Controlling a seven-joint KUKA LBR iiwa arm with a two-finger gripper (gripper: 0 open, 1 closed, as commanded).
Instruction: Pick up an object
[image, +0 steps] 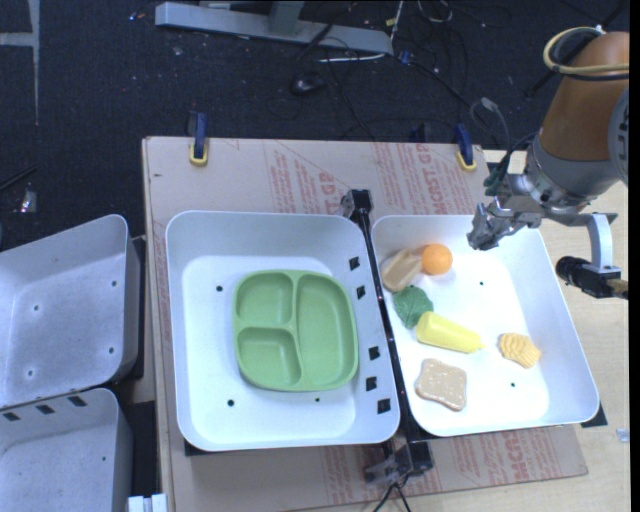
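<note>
The right bin (560, 330) holds 6 small toy foods. An orange ball (436, 259) sits near the bin's upper left, touching or just beside a tan, rounded piece (401, 268) that lies tilted against the left wall. Below that piece is a dark green leafy item (411, 303), and touching its lower right a yellow, elongated piece (449, 333) lies slanted, pointing down to the right. Near it to the right lies a small ridged yellow-orange piece (519, 348). A beige bread slice (442, 384) lies flat near the bin's lower edge, below the yellow piece.
</note>
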